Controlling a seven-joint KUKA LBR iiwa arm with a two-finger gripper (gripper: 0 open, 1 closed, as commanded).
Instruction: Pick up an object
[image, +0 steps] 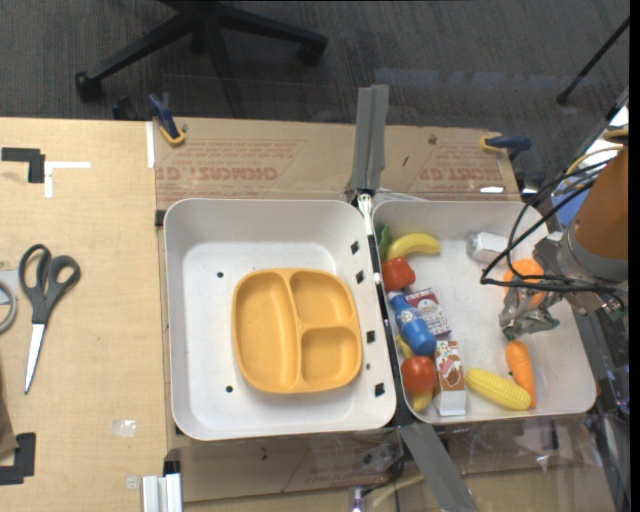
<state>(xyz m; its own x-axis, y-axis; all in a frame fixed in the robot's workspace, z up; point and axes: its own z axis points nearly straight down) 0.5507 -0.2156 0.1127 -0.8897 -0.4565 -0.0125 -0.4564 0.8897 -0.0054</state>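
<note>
Left to right across the worktop (90, 400): scissors (40, 290) lying apart at the far left, then a yellow divided plate (297, 329) alone in the left bin (190, 330). In the right bin (570, 400), toy food crowded along the near wall: banana (413, 244), tomato (398, 273), blue bottle (411, 326), small carton (449, 375), corn cob (498, 388). Farther right, gripper (527, 318) poised low just above an orange carrot (519, 367), another orange piece (526, 274) behind it. Impossible to tell how wide the gripper stands, or whether anything sits in it. Judged an approach stage, with nothing visibly lifted. Next, likely needed: a short drop onto the carrot and a squeeze across its narrow width. Carrot small, tapered, smooth, pointing toward the bin's near edge.
</note>
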